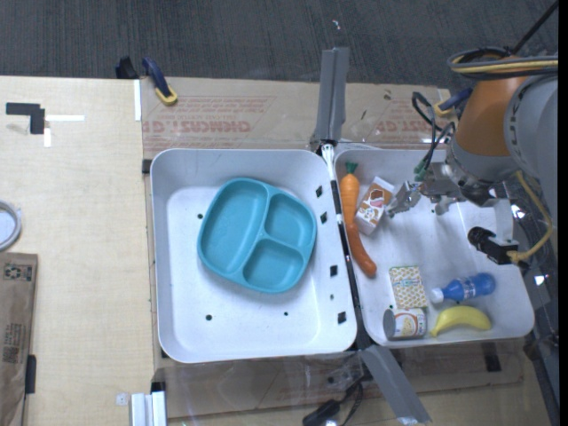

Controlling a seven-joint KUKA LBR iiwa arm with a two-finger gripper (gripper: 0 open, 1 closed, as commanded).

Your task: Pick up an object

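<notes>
— Hovering over the right bin (510, 322), our claw (410, 198) sits just beside the small carton (374, 206) — we judge this the approach step, nothing lifted yet.

— Open or closed?

— We cannot tell; the tips are too small to read. The carton leans by the carrot (355, 220), near the bin's left wall. The banana (461, 319), bottle (463, 288) and packet (406, 287) lie well apart, nearer the front.

— Next?

— We'd guess a short drop onto the carton, straddling it without nudging the carrot.
</notes>
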